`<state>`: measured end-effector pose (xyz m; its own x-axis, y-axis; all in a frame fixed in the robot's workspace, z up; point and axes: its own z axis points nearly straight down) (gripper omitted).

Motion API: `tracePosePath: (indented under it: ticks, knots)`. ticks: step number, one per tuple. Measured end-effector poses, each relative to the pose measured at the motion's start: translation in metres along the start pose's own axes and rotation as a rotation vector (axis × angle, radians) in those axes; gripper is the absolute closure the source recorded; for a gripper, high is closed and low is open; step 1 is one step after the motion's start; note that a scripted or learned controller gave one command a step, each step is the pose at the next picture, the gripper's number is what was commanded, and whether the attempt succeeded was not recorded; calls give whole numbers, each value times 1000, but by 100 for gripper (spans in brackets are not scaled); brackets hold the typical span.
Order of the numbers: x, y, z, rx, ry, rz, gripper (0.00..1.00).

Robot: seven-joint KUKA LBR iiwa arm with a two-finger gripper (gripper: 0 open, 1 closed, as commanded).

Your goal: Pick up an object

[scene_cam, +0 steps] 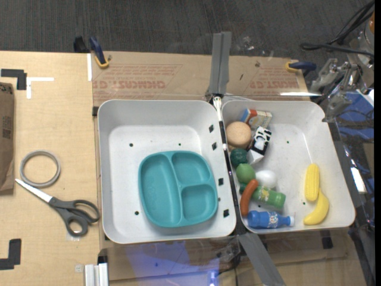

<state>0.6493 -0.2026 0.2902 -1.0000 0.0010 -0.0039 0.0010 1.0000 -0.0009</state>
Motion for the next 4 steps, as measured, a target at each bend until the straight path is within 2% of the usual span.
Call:
tracePosePath:
  ticks: [1, 2, 3, 4]
  knots:
    - [62, -8, 128, 0, 2, 52, 0]
    - [98, -19, 197, 0, 1, 26, 0]
    - [95, -18, 187, 2, -4, 21, 100]
    - [143, 43, 198, -1, 4, 246, 100]
